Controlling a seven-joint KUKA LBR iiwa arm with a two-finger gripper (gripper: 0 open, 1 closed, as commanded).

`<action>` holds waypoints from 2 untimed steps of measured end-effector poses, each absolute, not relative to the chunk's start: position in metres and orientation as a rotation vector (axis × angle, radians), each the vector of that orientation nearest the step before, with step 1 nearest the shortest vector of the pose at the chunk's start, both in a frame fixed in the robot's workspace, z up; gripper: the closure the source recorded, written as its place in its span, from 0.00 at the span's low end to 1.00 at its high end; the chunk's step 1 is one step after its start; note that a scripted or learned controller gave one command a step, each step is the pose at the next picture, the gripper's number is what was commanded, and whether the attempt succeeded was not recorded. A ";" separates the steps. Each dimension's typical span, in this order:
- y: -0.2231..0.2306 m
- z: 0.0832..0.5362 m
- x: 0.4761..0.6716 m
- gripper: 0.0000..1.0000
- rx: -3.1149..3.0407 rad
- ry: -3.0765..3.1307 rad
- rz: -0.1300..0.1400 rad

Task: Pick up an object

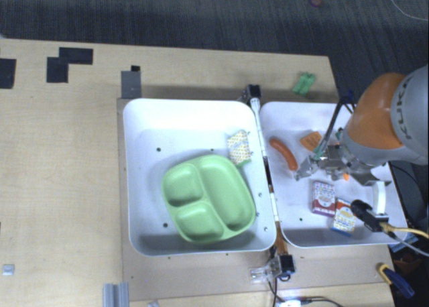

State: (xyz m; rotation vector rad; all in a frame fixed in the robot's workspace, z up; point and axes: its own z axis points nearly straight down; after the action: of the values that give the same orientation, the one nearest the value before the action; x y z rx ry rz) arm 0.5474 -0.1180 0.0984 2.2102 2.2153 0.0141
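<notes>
Nearest me lay a small box [344,220] in the right bin [287,198]. My hand [320,163] hovered above a sausage [283,153], presumably lining up; its spread I couldn't tell.

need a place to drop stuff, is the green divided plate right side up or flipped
Right side up: the green divided plate shows its three hollow compartments facing the camera.

Pale wooden bench [60,185], dark carpet [201,4]

bins [144,165]: smooth white plastic | tray [208,197]: matt green plastic | bench [60,185]: pale wood
</notes>
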 end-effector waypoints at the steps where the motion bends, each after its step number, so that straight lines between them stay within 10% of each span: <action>1: -0.090 0.086 0.624 0.00 2.213 2.225 0.007; 2: -0.089 0.098 0.626 1.00 2.207 2.224 0.014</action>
State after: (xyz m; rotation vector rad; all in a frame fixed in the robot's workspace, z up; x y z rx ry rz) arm 0.6256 -0.0892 0.0983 2.2069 2.2242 0.0141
